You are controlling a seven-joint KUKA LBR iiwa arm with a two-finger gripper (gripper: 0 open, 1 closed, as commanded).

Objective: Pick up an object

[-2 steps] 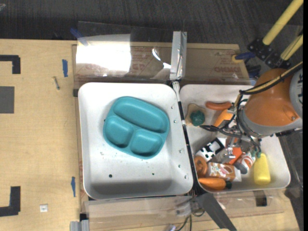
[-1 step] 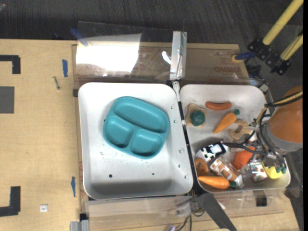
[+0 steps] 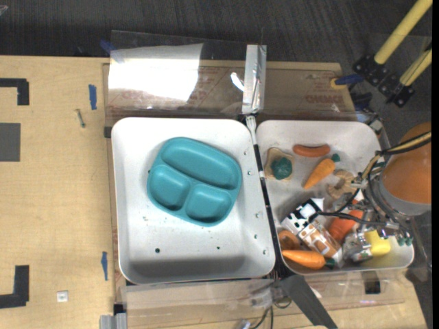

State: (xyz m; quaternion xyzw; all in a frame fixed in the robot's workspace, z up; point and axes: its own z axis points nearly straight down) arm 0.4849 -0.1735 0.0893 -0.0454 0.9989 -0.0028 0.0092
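The right bin [image 3: 357, 134] holds a heap of toy food. A red sausage [image 3: 311, 150] lies at the back, with a teal round piece [image 3: 281, 168] and a small carrot [image 3: 319, 172] just in front of it. Nearer the front are a black-and-white block [image 3: 302, 215], an orange-and-white carton [image 3: 317, 238], a larger carrot [image 3: 302, 257] and a yellow piece [image 3: 377, 245]. My gripper [image 3: 358, 235] is down in the bin's front right corner among these toys, under the arm's orange band [image 3: 410, 177]. Cables and the wrist hide what lies beneath it.
A teal divided plate [image 3: 195, 180] sits in the left bin [image 3: 137, 252]. A clear plastic sheet [image 3: 178, 81] and a metal strip [image 3: 254, 77] lie behind the bins. Yellow-handled tools [image 3: 405, 26] stand at the back right.
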